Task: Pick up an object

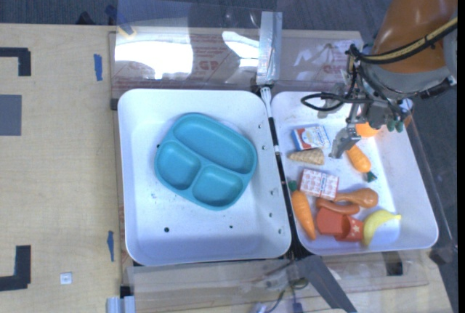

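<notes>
My gripper [344, 142] hangs low over the upper middle of the right bin [418, 159], under the orange-banded wrist. Just to its right lies a small orange carrot [359, 159], and an orange piece [367, 130] sits close beside the gripper body. To its left are a red, white and blue packet [312, 137] and a tan cone-shaped piece [306, 156]. Nothing shows held in the gripper.
Lower in the right bin lie a checkered cracker box [320, 183], a long carrot [303, 213], a red piece [340, 225], an orange-brown drumstick [357, 198] and a yellow fruit [379, 223]. The left bin [138, 181] holds a teal divided plate [207, 159].
</notes>
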Tool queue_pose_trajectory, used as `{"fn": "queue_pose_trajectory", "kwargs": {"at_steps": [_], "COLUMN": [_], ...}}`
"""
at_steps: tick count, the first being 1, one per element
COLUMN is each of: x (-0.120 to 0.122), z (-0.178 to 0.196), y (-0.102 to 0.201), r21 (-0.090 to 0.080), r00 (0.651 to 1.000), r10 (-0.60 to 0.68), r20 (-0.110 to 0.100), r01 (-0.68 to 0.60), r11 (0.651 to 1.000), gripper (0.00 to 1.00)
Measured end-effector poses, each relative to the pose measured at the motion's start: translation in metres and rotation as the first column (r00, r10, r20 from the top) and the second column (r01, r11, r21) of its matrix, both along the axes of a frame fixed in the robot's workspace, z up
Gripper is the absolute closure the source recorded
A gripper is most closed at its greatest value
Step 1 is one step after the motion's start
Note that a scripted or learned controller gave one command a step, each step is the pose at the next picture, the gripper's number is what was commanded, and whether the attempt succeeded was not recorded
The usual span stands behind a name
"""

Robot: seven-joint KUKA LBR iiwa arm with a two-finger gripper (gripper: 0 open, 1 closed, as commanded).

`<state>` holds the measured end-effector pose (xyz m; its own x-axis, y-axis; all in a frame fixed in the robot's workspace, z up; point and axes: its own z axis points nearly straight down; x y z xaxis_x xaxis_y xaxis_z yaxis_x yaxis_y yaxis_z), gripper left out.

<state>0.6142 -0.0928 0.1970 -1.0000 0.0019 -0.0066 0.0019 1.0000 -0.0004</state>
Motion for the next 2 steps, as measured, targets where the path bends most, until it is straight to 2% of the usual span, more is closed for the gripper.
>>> {"fn": "queue_pose_trajectory", "kwargs": {"at_steps": [1, 2], "x": [-0.023, -0.021], "z": [-0.108, -0.107], "y": [-0.055, -0.12], "r21": [-0.002, -0.005], "r00": [0.992, 0.987], "r10": [0.123, 0.163], "r20": [0.006, 0.002], "r01": [-0.123, -0.163], "r11": [0.992, 0.987], "gripper": [0.0, 0.0]}}
